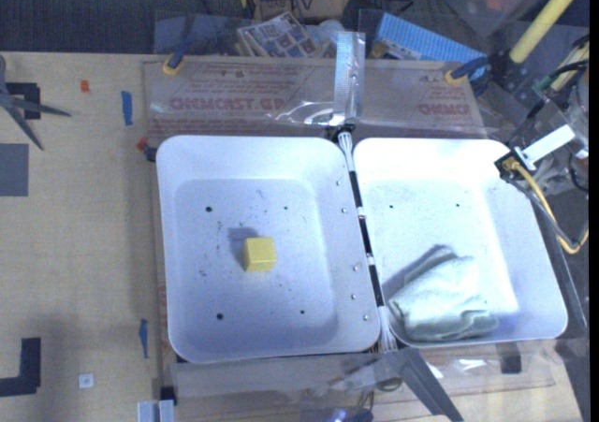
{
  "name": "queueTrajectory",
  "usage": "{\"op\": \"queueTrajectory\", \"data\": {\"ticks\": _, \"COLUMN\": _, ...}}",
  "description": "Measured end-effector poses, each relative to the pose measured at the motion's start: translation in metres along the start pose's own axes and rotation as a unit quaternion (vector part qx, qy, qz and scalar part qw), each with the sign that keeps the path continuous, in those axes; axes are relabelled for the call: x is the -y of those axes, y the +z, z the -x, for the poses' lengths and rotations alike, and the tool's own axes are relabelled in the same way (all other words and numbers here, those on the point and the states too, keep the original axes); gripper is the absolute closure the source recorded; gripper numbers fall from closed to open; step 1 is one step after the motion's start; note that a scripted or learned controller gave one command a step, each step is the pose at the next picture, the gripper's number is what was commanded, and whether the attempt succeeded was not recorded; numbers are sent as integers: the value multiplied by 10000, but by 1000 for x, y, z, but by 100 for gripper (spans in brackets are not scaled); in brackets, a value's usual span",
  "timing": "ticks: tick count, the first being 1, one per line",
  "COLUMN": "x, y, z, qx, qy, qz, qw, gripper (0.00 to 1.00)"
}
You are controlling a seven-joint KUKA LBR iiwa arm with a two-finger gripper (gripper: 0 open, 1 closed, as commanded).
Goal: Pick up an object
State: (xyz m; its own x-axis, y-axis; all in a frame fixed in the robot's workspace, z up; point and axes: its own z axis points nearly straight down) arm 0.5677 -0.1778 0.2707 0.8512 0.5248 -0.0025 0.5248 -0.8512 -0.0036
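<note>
A small yellow block lies on the floor of the left bin, a little left of its centre. A crumpled white cloth rests in the near part of the right bin, close to the front wall. At the right edge of the view, beyond the right bin's far corner, part of the arm and its cabling can be seen.
The two white bins meet along a central divider. A clear plastic sheet with red lettering lies behind the bins. Wooden bench top stretches to the left. A yellow cable hangs over the right bin's right rim.
</note>
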Motion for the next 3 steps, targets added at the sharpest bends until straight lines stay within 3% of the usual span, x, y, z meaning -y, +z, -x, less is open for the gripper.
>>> {"op": "queueTrajectory", "data": {"ticks": 1, "x": -9, "y": 59, "z": 63, "qx": -1, "qy": 1664, "qz": -10, "qw": 9861, "gripper": 100}}
{"op": "queueTrajectory", "data": {"ticks": 2, "x": -9, "y": 59, "z": 63, "qx": -2, "qy": 1665, "qz": -8, "qw": 9860, "gripper": 0}}
{"op": "queueTrajectory", "data": {"ticks": 3, "x": 51, "y": 183, "z": 4, "qx": -47, "qy": 1745, "qz": 29, "qw": 9846, "gripper": 0}}
